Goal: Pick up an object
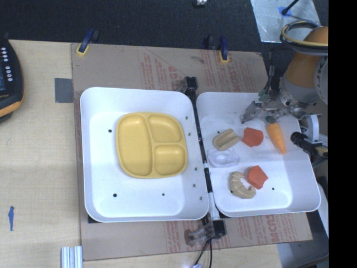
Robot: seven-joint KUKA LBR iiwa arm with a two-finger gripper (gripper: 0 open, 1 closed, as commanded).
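My gripper [266,115] hangs over the far part of the right bin [301,202], open with nothing between its fingers. Just in front of it lie a red block [252,137] and an orange carrot [276,138]. A tan bread roll [225,139] lies to the left of the red block, with a clear plastic piece [223,158] below it. Nearer the front sit a second red block [257,176] and a tan croissant [241,186], touching each other.
The left bin [97,200] holds a yellow divided plate [151,144]. A ridge [199,149] separates the two bins. Blue and yellow clamps [223,49] pin the cardboard at the far edge. A black controller [8,77] lies at the far left.
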